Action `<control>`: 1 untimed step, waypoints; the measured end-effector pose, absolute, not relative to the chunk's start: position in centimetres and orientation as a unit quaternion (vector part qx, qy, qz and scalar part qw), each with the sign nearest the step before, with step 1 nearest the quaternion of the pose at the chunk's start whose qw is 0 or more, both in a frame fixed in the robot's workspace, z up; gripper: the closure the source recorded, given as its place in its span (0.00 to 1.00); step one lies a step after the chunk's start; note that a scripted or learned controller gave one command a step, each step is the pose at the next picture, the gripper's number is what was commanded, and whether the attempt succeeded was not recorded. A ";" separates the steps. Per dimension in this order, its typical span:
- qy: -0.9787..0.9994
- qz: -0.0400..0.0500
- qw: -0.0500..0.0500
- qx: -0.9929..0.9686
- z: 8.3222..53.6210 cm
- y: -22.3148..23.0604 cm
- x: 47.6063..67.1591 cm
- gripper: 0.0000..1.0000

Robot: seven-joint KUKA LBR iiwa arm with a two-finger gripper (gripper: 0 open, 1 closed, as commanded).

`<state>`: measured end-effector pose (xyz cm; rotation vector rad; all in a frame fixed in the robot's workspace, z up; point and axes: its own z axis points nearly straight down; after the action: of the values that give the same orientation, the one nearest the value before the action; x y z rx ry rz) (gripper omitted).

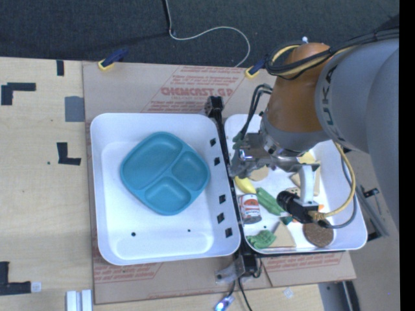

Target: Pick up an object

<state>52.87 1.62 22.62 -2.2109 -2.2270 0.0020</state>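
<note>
My gripper (248, 165) hangs low over the left part of the right bin (353, 241), under the orange-banded wrist. Just below it lies a small yellow banana-shaped piece (244, 185). A green oblong item (266, 197) and a small red-and-white can (250, 208) lie a little nearer the front. A green leafy piece (262, 240), a tan flat slice (283, 238) and a brown round disc (319, 234) sit along the bin's front edge. A pale round item (260, 173) shows right beside the gripper. The arm hides much of the bin's back half.
The left bin (107, 238) holds a blue divided plate (165, 172), tilted toward its back left. A black divider with clips (223, 173) runs between the bins. A white cable (214, 34) loops across the dark floor behind the bench.
</note>
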 end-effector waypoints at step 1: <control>-0.707 -0.001 -0.002 -0.707 33.2 -1.6 48.2 1.00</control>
<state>48.21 -1.63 33.21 -2.2248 -2.2224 -0.0039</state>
